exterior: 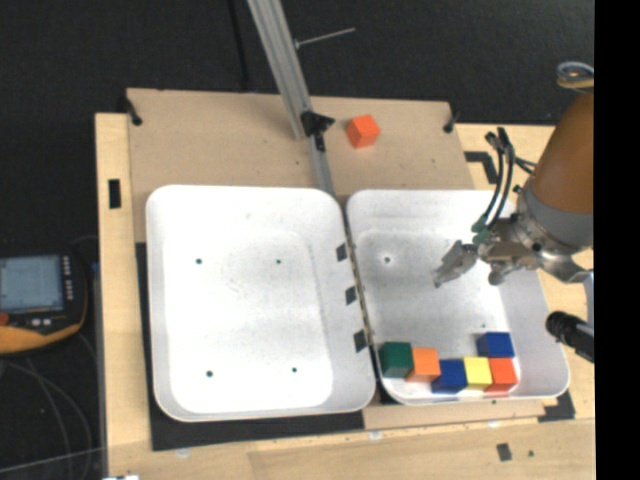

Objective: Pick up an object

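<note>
A light wooden table stands on a dark, near-black floor. A tan board covers the table's rear portion. A grey metal post rises at a slant from the board. Cables lie on the floor at lower left, beside a small screen device.
</note>
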You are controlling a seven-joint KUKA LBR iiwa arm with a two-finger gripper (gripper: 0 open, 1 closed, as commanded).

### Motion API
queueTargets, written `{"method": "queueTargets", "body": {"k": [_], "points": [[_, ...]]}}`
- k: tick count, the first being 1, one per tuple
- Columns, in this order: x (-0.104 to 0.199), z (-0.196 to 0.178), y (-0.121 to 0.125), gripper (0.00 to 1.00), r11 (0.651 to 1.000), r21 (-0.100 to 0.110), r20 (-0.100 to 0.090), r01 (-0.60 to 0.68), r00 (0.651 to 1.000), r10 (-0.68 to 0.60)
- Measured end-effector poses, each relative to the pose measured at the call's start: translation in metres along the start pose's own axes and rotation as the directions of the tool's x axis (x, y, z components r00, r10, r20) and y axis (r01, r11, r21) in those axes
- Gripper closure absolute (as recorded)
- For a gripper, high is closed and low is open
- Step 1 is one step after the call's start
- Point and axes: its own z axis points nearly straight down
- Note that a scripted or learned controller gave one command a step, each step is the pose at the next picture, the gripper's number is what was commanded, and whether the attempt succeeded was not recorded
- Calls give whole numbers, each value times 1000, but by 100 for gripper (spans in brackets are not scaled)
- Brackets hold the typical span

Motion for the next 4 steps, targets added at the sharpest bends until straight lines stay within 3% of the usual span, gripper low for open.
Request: {"method": "queueTargets", "body": {"k": [1,2,3,4], "points": [[-12,116,-3,0,1000,9,0,-3,1000,3],[-46,173,-2,0,1000,-2,0,-3,1000,3],[-66,171,3,0,1000,-3,1,-1,1000,1],[-92,171,107,0,1000,-7,4,4,1000,-4]]}}
